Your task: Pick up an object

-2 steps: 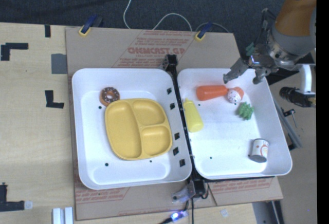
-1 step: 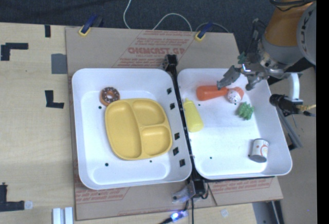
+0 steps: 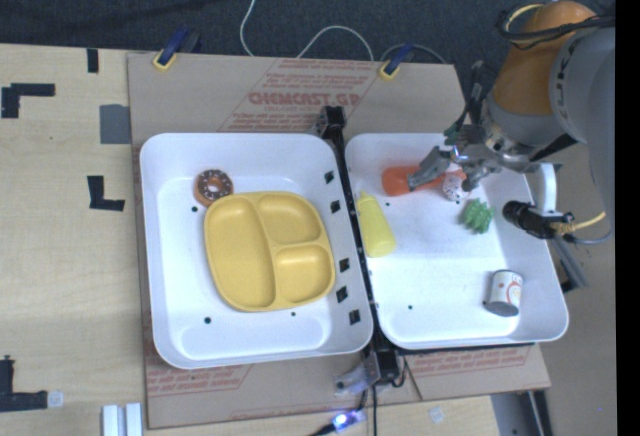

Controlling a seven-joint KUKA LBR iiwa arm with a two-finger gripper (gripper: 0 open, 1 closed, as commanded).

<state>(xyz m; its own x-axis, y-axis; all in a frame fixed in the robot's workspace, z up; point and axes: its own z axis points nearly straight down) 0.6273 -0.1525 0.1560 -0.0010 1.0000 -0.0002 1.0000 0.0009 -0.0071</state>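
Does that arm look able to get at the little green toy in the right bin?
Probably yes. The green toy lies in the open on the right bin floor, just below the gripper, with nothing on top of it; the small white piece beside it looks slightly apart.

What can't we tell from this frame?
- Hand: too small and blurred in the camera view to tell whether it grips the orange object.
- Small white-and-red item: partly covered by the hand, identity unclear.
- Can: label too small to read.
- Arm: cut off by the right edge.
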